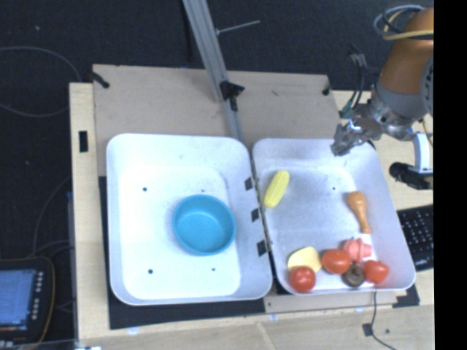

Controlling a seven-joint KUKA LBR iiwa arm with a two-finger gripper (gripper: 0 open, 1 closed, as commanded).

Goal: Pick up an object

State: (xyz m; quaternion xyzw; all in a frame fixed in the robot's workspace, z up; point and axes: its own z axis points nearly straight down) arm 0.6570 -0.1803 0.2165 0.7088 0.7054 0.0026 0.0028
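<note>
My gripper point(343, 146) hangs over the far right corner of the right bin point(314, 173), with nothing seen between its fingers. A yellow corn cob point(276, 188) lies at the bin's left side. An orange carrot-like piece point(358, 208) lies near the right wall, below the gripper. Along the near edge cluster a yellow piece point(304, 257), red tomatoes point(336, 261), a pink item point(357, 249) and a dark brown piece point(355, 275).
The left bin point(131, 159) holds a blue bowl point(204, 224). A grey metal pole point(208, 46) slants up from between the bins. A keyboard point(419, 235) lies right of the right bin, and a screen point(22, 297) sits at lower left.
</note>
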